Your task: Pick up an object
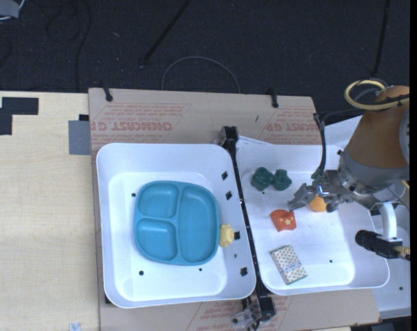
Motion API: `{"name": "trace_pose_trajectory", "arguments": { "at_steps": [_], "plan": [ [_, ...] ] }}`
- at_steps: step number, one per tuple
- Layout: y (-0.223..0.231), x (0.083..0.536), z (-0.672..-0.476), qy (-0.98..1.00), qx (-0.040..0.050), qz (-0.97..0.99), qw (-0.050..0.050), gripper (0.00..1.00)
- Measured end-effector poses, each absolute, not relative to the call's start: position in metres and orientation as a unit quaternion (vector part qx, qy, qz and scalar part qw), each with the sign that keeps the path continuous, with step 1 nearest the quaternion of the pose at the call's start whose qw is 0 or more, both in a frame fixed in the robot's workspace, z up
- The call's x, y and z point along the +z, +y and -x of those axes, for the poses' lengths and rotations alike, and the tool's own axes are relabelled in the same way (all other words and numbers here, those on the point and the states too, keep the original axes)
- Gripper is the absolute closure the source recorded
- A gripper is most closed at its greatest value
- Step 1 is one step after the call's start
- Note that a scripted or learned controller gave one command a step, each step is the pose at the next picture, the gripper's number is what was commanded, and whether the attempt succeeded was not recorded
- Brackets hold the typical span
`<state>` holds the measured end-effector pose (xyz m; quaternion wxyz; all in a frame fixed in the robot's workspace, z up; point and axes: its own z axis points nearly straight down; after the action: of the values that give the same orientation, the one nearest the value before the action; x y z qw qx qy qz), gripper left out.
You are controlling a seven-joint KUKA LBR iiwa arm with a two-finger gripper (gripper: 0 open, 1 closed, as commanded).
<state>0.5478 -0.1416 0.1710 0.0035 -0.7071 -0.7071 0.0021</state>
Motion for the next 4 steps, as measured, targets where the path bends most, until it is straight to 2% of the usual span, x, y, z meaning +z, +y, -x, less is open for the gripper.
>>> {"name": "trace_pose_trajectory", "arguments": {
  "at_steps": [1,2,3,4],
  "plan": [
    [-0.143,0.11,-0.553,-0.707,0.001,0.708,0.003,0.0],
    [-0.145,0.123,-0.554,-0.705,0.0006,0.709,0.002,1.0],
    [-0.144,0.171,-0.544,-0.705,0.0001,0.709,0.0,1.0],
    [-0.145,0.21,-0.545,-0.708,-0.0002,0.707,0.0,1.0]
  ]
}}
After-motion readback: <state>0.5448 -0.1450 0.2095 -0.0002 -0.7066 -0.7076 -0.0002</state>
